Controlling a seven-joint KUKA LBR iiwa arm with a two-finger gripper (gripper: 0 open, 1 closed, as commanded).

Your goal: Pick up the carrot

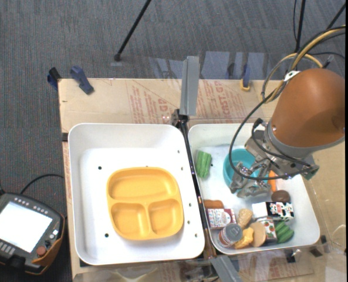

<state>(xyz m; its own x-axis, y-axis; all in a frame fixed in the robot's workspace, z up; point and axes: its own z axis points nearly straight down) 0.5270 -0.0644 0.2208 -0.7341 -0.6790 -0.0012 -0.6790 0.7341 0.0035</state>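
Note:
The carrot (272, 178) shows as a thin orange strip in the right bin (218, 138), mostly hidden behind the wrist. My gripper (251, 187) hangs low over the middle of that bin, just left of the carrot and in front of a teal bowl (237, 163). The arm's orange band and grey wrist cover the bin's back right part. Whether anything sits in the gripper cannot be made out.
A green vegetable (203, 163) lies by the right bin's left wall. Several small food items and cartons (262, 222) crowd its front. A yellow divided plate (144, 203) lies in the left bin (91, 151). A metal post (189, 90) stands behind the bins.

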